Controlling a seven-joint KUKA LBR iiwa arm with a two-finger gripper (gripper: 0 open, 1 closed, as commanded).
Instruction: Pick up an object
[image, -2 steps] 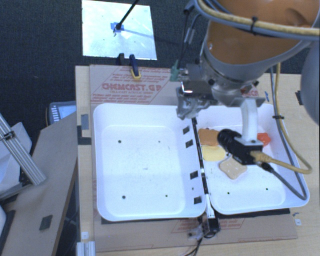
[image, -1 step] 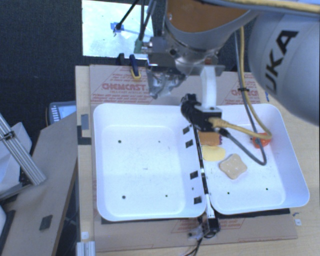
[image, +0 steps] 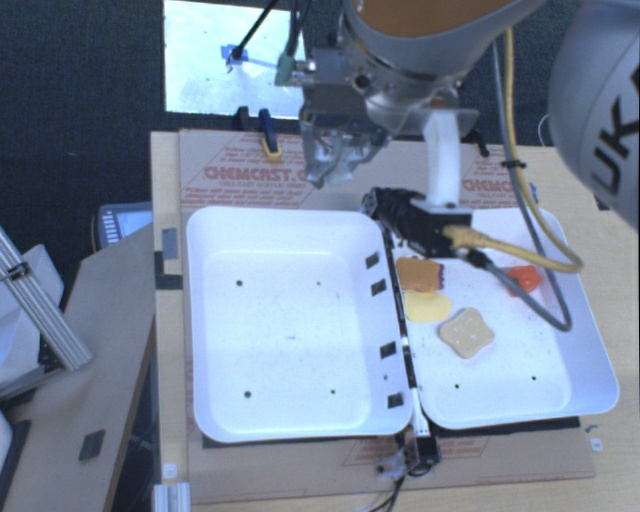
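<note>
My gripper (image: 338, 160) hangs high over the back edge of the left bin (image: 215, 300), near the divide between the two bins; I see nothing in it. The right bin (image: 560, 370) holds an orange-brown piece (image: 418, 273), with a flat yellow piece (image: 427, 307) just in front of it. A tan toast-shaped piece (image: 466, 332) lies a little nearer the front. A small red-orange object (image: 523, 279) lies toward that bin's right side, partly behind a cable. All of these lie well below and to the right of the gripper.
Both bins sit on a printed cardboard sheet (image: 250, 175) on the bench. A yellow and blue clamp (image: 268, 135) stands at the sheet's back edge. An aluminium rail (image: 40, 310) leans at the far left.
</note>
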